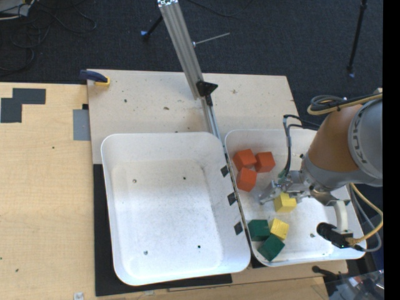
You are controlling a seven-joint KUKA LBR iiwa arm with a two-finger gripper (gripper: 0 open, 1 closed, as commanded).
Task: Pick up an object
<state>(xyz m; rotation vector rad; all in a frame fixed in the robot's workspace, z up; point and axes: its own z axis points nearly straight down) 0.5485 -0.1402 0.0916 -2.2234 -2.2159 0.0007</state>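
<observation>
Seven blocks lay in the right bin: three orange blocks, two green blocks, two yellow. The gripper pinched one yellow block.

three orange blocks, two green ones, two yellow ones, all in a white bin; arm's grey with an orange band, bench is pale wood

The right-hand shallow white bin is partly covered along its right side by the grey and orange arm. The state of the metal two-finger gripper cannot be determined. The small yellow cube is partly overlapped by it.
</observation>
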